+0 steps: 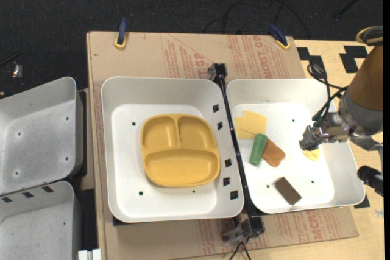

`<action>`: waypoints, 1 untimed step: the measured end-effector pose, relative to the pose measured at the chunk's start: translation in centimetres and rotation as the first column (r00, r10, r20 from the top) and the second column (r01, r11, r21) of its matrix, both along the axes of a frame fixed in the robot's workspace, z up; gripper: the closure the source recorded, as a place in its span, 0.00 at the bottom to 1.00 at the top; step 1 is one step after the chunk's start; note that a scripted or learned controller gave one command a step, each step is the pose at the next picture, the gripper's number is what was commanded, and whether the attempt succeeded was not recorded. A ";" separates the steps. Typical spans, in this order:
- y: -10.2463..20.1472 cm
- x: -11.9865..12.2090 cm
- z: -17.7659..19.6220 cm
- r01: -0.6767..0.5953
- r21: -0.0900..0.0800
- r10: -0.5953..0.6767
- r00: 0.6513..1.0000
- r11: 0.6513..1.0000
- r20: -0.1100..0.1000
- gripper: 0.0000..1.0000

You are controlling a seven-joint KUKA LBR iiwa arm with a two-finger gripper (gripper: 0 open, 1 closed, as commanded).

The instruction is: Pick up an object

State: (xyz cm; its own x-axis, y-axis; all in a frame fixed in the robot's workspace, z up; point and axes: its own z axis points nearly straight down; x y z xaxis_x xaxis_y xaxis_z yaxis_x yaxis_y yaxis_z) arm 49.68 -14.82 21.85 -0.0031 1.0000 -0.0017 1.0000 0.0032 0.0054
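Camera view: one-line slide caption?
Gripper low in right bin near green cylinder; yellow divided plate in left bin.

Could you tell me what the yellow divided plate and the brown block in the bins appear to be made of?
The yellow divided plate looks like moulded plastic with a smooth, slightly satin finish: uniform colour, rounded ridges, soft highlights. The brown block looks matte and dull, with no shine; it could be wood, foam or plastic, and the view leaves that open.

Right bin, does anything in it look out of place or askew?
Nothing stands out. The pale yellow slab, green cylinder, orange piece and brown block lie loose in the right bin; the gripper hangs over a small yellow piece.
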 end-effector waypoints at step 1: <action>5.1 2.1 -0.7 -0.004 0.002 0.004 1.000 1.000 -0.004 1.00</action>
